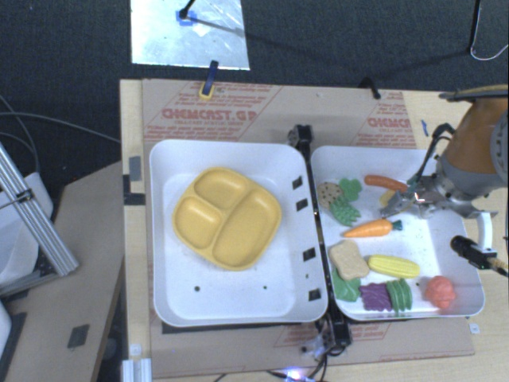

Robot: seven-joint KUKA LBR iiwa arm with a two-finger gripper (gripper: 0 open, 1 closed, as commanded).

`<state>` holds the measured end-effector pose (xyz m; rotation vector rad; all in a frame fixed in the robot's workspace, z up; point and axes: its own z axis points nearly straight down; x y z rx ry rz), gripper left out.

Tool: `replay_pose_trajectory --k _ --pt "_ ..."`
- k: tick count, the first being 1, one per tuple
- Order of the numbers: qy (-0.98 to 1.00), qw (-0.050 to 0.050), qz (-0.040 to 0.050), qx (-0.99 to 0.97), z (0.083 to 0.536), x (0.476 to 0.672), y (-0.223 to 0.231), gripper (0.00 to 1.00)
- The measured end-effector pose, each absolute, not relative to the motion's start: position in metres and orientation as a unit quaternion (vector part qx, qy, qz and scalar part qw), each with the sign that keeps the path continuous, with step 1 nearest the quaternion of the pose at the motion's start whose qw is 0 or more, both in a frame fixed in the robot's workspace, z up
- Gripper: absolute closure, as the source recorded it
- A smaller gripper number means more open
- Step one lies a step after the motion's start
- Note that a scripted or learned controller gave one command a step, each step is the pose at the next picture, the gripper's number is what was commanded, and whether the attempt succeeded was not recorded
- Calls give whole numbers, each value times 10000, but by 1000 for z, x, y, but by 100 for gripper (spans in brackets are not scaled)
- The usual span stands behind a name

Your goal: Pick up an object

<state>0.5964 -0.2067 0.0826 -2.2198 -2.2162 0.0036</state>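
Grey metal marks the two-finger gripper (412, 198), which is seen low over the upper part of the right-hand shallow white bin (469, 281), under the grey arm with its orange band (477, 138). Whether anything is pinched there cannot be told; the tip is small and blurred against the white floor. Just beside the tip a long red-orange sausage-shaped toy (385, 182) is laid, and a pale yellowish piece (390, 200) is found just under it, too small to name.

Further out, an orange plastic carrot with a green top (371, 228) is placed near the middle of the bin, with a green leafy toy (346, 211) and a round tan biscuit-like piece (328, 191) toward the inner wall. Along the near side a tan bread-slice toy (347, 259), a yellow corn cob (393, 267), a purple and green bunch (387, 295) and a pink-red rounded fruit toy (440, 291) are ranged. In the left-hand white bin (171, 293) a yellow three-compartment plastic plate (227, 217) is set, well apart from the arm.

The step in hand is judged to be the reach and descent onto a toy. A clean closure on one item, likely the sausage-shaped toy or the pale piece, is called for next, followed by a straight lift clear of the neighbours
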Motion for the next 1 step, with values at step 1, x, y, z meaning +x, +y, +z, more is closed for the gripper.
replay_pose_trajectory --k 1 --pt "-7091 -38 -20 -7051 86 653 -206 0"
